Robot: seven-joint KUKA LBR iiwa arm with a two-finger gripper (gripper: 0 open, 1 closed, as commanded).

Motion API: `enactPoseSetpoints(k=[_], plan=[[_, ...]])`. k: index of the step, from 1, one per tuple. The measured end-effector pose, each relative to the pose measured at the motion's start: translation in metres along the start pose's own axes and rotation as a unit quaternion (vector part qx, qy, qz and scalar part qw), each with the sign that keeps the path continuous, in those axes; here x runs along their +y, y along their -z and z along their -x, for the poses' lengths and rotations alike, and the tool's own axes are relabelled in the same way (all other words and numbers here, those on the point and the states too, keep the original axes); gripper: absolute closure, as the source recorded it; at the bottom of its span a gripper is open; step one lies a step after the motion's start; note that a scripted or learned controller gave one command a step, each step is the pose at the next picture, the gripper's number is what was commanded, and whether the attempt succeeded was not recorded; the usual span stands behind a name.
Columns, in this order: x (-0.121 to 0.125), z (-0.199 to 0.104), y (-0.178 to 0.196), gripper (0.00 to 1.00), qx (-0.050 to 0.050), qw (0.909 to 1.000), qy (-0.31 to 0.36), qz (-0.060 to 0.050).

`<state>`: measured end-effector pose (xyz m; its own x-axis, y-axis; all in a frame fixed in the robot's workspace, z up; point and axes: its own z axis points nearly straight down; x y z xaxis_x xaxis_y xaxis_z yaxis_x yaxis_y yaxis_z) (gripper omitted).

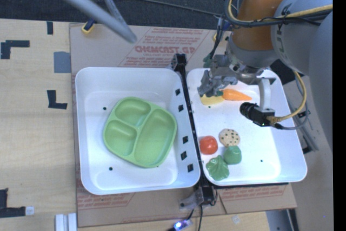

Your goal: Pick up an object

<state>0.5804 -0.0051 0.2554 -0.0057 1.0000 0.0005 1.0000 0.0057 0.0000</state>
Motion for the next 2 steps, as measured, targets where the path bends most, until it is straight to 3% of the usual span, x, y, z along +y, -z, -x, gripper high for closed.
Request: enactPoseSetpoints(k=[2], plan=[[0.045, -0.104, -0.008, 1.00, 0.000, 1.0000, 0.000, 0.000]])
